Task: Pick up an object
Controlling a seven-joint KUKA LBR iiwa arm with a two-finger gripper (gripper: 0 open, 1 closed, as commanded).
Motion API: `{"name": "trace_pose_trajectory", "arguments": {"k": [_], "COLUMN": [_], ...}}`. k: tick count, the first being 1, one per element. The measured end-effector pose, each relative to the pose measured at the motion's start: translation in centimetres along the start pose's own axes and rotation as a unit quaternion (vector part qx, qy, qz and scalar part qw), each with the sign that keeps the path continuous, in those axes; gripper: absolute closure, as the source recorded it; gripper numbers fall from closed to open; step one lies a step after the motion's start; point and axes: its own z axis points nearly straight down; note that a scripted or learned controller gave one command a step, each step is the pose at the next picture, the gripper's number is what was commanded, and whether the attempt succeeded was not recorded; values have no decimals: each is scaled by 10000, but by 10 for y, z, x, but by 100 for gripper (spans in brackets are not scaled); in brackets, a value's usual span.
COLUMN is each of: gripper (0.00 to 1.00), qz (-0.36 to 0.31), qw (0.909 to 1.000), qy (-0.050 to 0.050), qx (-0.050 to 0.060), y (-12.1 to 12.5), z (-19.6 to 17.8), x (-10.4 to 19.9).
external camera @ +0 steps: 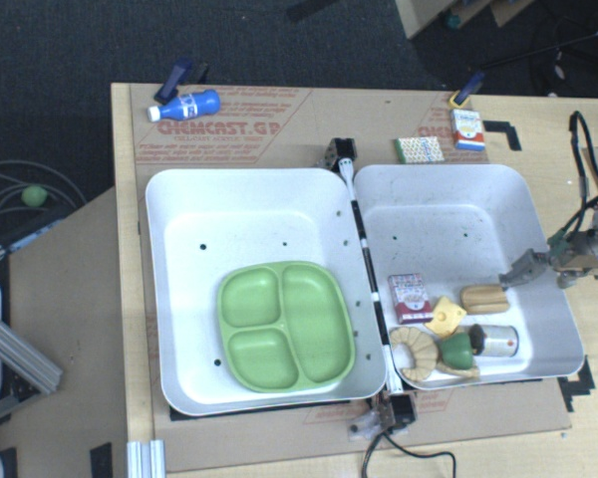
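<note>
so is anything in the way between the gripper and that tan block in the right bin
Nothing visible. The gripper sits at the right bin's right side, and bare bin floor lies between it and the tan block. The other items crowd the block's left and lower sides.

Little of the robot shows — a grey metal two-finger gripper (523, 267) with dull, flat-sided fingertips (516, 271). Behind it sits a blocky grey-and-tan wrist housing (578, 257), and thin black cables (584, 147) loop above that housing — slack, glossy, curving.
</note>
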Motion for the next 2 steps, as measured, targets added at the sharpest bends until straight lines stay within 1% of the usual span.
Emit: {"name": "trace_pose_trajectory", "arguments": {"k": [1,2], "gripper": [0,0], "qz": [-3,-5], "qw": [10000,10000], "qy": [-4,-17], "qx": [-9,-31], "y": [73,91], "z": [28,-105], "x": [19,-7]}}
